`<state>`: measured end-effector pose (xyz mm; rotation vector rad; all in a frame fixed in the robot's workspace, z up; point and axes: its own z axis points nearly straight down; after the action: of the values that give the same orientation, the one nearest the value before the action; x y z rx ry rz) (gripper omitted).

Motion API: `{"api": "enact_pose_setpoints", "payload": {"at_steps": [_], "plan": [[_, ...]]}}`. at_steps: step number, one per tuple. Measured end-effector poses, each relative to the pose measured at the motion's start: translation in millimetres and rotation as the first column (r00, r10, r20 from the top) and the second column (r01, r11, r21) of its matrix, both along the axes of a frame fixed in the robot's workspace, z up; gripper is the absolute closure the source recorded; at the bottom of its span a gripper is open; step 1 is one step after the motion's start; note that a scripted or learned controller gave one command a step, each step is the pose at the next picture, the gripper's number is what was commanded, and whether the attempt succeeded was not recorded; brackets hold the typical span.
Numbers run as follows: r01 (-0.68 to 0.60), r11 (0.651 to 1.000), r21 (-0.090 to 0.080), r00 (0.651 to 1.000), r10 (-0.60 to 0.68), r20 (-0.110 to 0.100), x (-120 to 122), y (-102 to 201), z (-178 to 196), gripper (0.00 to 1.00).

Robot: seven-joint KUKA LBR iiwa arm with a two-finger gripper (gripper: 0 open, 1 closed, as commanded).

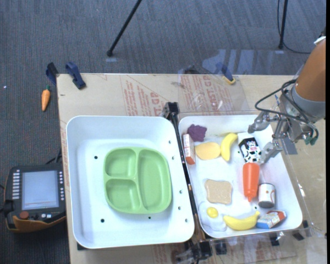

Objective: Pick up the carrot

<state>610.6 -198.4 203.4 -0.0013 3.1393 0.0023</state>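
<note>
The carrot [251,181], a stubby orange piece, lies upright in the view in the middle of the right bin [295,187], between a bread slice [218,191] and a small can [266,195]. My gripper [263,137] hovers over the bin's upper right part, just above and right of the carrot's top end. Its fingers [270,149] are spread open with nothing between them. A black-and-white cow-patterned carton [249,150] sits right beside the lower finger, touching the carrot's top.
The right bin also holds two bananas [228,146] [241,221], a yellow fruit [207,150], purple grapes [197,131], a fried egg [211,212] and a small carton [270,219]. A green divided plate [137,180] lies in the left bin [77,147]. A second small carrot [45,99] lies on the floor, far left.
</note>
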Motion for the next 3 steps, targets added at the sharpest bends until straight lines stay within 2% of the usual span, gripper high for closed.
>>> {"api": "enact_pose_setpoints", "payload": {"at_steps": [1, 2, 3], "plan": [[-0.326, 0.945, 0.005, 0.945, 0.326, -0.003, -4.5, 27.1, -118.0, 0.0], [-0.252, 0.968, 0.004, 0.968, 0.252, -0.003, -75.7, 75.2, -116.7, 0.0], [-0.256, 0.967, 0.001, 0.967, 0.256, 0.003, -72.8, 76.6, -105.6, 1.0]]}}
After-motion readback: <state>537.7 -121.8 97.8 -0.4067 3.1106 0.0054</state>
